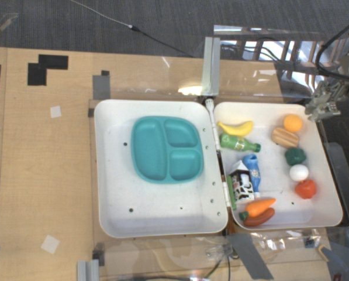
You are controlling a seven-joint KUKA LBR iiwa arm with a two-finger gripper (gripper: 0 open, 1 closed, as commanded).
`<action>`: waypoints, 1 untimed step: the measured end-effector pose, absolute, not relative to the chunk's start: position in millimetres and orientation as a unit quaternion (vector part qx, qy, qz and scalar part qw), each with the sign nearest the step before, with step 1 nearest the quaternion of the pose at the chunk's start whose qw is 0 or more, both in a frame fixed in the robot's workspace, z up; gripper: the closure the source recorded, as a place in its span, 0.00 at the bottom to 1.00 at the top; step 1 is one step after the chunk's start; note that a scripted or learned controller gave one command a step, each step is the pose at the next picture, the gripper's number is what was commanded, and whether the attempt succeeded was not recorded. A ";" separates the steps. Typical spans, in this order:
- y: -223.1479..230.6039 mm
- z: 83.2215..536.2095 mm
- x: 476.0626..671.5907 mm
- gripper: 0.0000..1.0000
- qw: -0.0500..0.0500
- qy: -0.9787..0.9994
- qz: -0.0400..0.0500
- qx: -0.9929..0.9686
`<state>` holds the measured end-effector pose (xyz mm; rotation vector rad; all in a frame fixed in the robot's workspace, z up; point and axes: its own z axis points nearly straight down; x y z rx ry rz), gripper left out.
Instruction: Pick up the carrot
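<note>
Nearest you, at about 5 o'clock on the worktop [40,180], the carrot [260,206] lies in the near corner of the right bin [329,206], its tip pointing toward 3 o'clock. It rests against a dark red sausage [259,217] just at its 6 o'clock side. Touching it at 11 o'clock stands a small milk carton [242,184], with a blue bottle [254,170] beside that. At 3 o'clock from the carrot, well apart, you see a red tomato [306,188], then a white ball [299,172] and a dark green item [294,156] farther back. Beyond them sit a bread roll [285,137] and an orange [292,123]; at 12 o'clock from the carton lie a green bottle [239,143] and a banana [235,127]. The left bin [113,215] holds a teal divided plate [166,148]. Farthest off, at about 2 o'clock, the end effector [321,105] hangs over the right bin's far corner, well apart from the carrot. You cannot tell how far it is open, and nothing shows in it.
</note>
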<state>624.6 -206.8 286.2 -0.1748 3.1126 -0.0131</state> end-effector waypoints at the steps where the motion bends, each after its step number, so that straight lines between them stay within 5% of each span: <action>1: -203.7 293.4 626.4 1.00 0.013 0.998 -0.003 -0.058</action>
